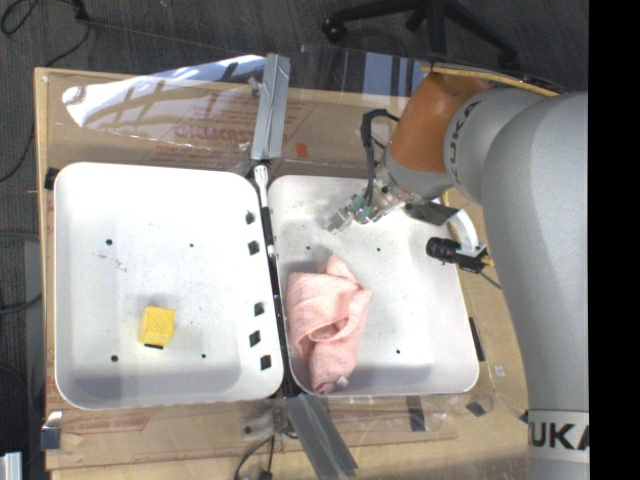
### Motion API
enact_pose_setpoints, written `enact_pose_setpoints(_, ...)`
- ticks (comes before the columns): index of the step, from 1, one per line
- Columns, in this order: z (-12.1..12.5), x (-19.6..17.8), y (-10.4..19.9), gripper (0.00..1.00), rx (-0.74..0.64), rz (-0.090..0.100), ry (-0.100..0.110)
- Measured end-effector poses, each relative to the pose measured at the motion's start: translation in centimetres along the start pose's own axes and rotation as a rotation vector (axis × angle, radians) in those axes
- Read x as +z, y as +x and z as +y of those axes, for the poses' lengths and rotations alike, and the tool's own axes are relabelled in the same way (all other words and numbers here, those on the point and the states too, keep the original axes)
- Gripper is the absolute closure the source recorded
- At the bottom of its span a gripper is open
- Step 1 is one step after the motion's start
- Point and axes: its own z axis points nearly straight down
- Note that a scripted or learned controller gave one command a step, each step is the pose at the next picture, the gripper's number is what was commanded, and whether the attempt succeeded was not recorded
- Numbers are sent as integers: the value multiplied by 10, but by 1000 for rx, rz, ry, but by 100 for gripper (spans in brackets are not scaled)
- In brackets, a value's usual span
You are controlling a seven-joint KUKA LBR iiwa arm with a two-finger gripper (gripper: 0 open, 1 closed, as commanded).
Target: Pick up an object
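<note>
Two shallow white bins sit side by side on the desk (150, 438). The left bin (150, 203) holds a small yellow block (158, 326), lying near its front left part, well apart from everything else. The right bin (430, 358) holds a crumpled pink cloth (325, 320), bunched against the bin's left wall and reaching toward its front edge. The grey arm (530, 198) reaches in from the right, its orange band (425, 118) showing above the wrist, and the jaws (352, 213) hang low over the rear part of the right bin, behind the pink cloth and apart from it. Whether the jaws are open or closed cannot be told at this slant, and nothing can be made out between them. A clear plastic sheet (160, 93) lies on the desk behind the left bin.
</note>
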Motion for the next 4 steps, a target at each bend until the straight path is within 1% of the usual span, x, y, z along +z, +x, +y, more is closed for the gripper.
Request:
enact_pose_setpoints(1, 10, -2, -6, 100, -345, -3, -3)
enact_pose_setpoints(2, 2, -3, -15, 100, -203, -5, -4)
enact_pose_setpoints(3, 27, -101, 34, 100, -49, -1, -2)
enact_pose_setpoints(4, 28, -184, 18, 100, -221, -2, -1)
